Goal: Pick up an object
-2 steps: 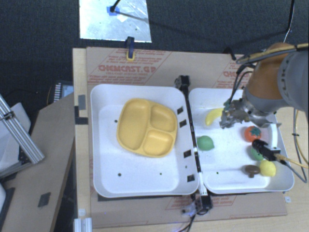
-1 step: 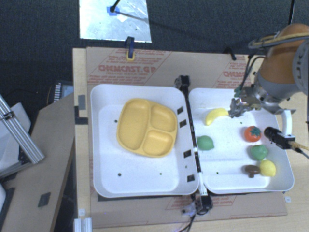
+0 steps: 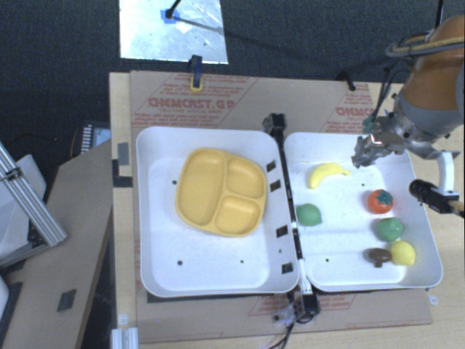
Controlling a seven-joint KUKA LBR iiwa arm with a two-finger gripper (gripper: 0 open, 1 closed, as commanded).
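White bins (image 3: 218,286) — gripper (image 3: 363,155) above banana (image 3: 327,174), finger state unclear.

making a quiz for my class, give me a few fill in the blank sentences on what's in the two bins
1. The yellow divided plate lies in the ____ bin as the camera sees it.
2. The banana lies in the same bin as the tomato, and its colour is ____.
3. The end effector hangs over the ____ bin as the camera sees it.
4. The plate has ____ compartments.

Missing words: left; yellow; right; three
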